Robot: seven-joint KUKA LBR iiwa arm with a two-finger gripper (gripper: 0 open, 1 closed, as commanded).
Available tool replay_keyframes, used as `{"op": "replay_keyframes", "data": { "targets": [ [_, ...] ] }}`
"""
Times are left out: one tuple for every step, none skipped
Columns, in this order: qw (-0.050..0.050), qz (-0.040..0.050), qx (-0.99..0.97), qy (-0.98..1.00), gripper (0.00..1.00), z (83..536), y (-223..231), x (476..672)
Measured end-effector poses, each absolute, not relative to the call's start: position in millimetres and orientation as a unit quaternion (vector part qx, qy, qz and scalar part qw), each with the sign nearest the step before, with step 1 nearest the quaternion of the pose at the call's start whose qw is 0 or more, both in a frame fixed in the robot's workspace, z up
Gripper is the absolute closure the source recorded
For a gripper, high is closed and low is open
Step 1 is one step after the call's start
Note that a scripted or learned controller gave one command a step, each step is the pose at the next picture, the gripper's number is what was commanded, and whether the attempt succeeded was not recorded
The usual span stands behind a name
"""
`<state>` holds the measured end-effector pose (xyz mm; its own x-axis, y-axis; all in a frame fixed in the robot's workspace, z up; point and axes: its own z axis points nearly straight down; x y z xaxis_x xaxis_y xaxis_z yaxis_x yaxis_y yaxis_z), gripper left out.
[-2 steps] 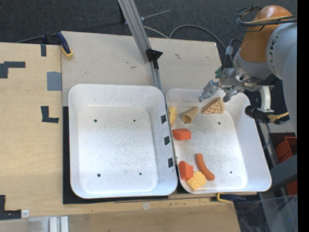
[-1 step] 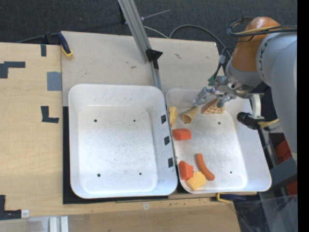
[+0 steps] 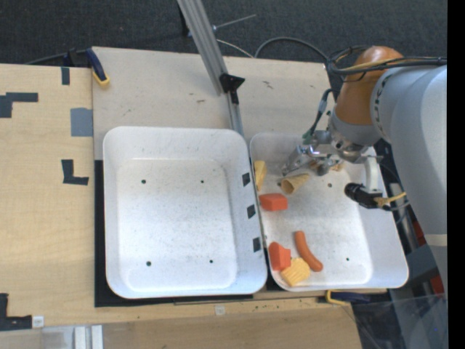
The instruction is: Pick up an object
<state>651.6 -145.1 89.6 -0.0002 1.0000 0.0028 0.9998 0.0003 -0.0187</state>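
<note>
Two shallow white bins sit side by side on a pale wooden bench [image 3: 43,217]. The left bin [image 3: 116,195], at the centre of the frame, has a speckled floor with a few small dark dots. The right bin [image 3: 385,260], at right of centre, holds all the loose items, which look like plastic toy foods.

Along its left wall, near the top, lies a small pale yellow piece [image 3: 259,174]. Just right of it is a tan cone [image 3: 293,185], shaped like an ice-cream cone; its long axis runs on a slant, the wide open mouth facing lower left and the narrow end pointing up right toward the gripper [image 3: 314,158]. Below the cone is a flat orange-red block [image 3: 273,203]. In the bin's lower part lies a slim orange sausage-like piece [image 3: 307,250], its long axis slanting from upper left to lower right. Beside it at lower left are a chunky orange-red piece [image 3: 279,256] and a ribbed yellow corn piece [image 3: 296,272], touching each other at the front wall.

The grey arm with its orange band reaches in from the right edge, and its metal gripper hangs over the upper part of the right bin, just above the cone's narrow end. Whether the fingers are spread or closed cannot be told.

A slanted metal pole [image 3: 207,42] rises from between the bins toward the top of the frame.
</note>
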Motion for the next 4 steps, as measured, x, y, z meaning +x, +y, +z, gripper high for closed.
{"op": "replay_keyframes", "data": {
  "targets": [
    [0.006, 0.0047, -0.706, -0.708, 1.00, 101, -144, 652.3],
    [-0.002, -0.0013, -0.706, -0.708, 1.00, 156, -143, 663.1],
    [-0.002, -0.0013, -0.706, -0.708, 1.00, 209, -142, 664.2],
    [0.000, -0.0012, -0.705, -0.709, 1.00, 222, -84, 668.0]
  ]
}}
